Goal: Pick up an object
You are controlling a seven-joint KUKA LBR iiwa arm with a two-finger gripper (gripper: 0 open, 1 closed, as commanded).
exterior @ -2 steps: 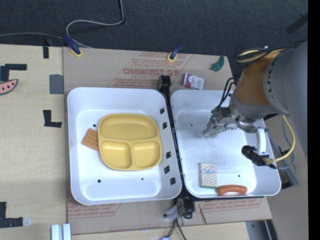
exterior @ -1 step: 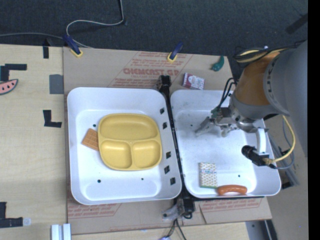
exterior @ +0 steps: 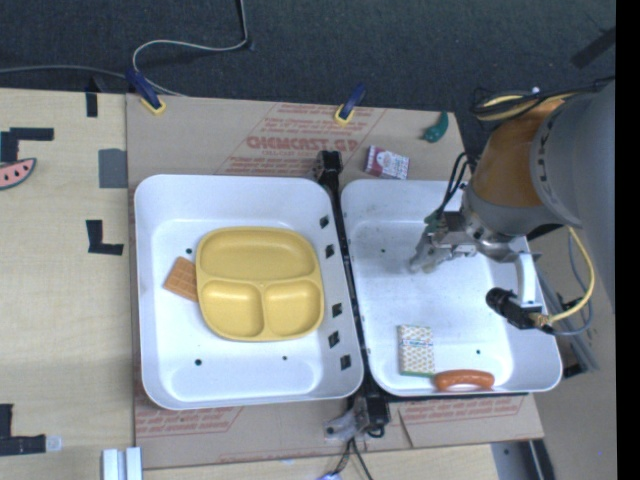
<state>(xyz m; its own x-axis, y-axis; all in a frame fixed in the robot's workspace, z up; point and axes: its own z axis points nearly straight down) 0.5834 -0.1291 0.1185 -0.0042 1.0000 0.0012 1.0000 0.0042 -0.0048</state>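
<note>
A cardboard-covered bench (exterior: pixel 290 143) carries two white bins (exterior: pixel 160 268), one below the jaws, and perhaps a small packet (exterior: pixel 386 162) beyond them.

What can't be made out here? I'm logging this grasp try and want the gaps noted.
- Gripper, camera view: fingertips blurred and small, their state unreadable.
- Brown flat piece: partly under the yellow divided plate.
- Patterned packet: print too small to read.
- Orange object: lies at the right bin's near rim, shape unclear.
</note>
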